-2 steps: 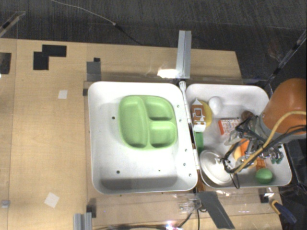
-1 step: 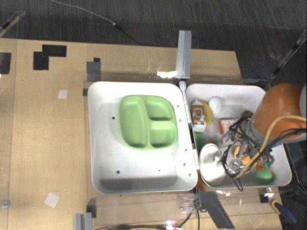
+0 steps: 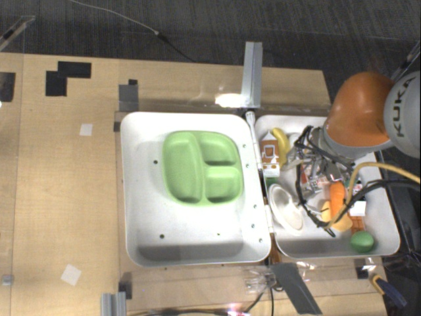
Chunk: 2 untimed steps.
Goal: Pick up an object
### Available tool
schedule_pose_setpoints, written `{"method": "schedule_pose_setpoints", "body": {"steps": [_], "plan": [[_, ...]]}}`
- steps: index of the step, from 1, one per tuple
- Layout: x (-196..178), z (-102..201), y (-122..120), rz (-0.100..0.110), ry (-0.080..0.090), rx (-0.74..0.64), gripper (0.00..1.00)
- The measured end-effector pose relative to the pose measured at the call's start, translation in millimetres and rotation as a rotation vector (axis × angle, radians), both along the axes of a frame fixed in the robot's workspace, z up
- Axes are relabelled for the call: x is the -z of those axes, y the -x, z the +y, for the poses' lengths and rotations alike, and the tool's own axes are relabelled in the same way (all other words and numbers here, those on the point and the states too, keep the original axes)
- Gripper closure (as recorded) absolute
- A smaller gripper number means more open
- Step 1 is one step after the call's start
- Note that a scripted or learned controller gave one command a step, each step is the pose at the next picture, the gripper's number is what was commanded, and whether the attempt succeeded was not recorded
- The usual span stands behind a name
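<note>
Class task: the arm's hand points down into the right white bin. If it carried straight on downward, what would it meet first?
Most likely the long orange carrot-shaped toy, lying just below the hand in the right white bin. Cables hide the tips and depth is unclear, so the clear plastic cup beside it is possible too.

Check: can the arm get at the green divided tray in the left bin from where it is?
Probably yes. The green divided tray lies alone and uncovered in the left bin; the arm hangs over the neighbouring right bin.

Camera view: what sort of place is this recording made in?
Most likely a robot lab's bin-picking bench: a grey and orange arm reaches over two white bins, one holding a green divided tray, the other toy food like a banana.
</note>
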<state>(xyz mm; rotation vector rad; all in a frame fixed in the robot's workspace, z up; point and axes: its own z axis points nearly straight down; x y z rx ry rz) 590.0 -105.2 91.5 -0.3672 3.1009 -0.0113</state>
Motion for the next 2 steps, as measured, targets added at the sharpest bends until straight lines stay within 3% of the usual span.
{"method": "schedule_pose_setpoints", "body": {"steps": [1, 2], "plan": [[0, -9, 43, -0.001, -0.004, 0.177, 0.00], [-15, -9, 38, -0.021, -0.003, 0.172, 1.00]]}}
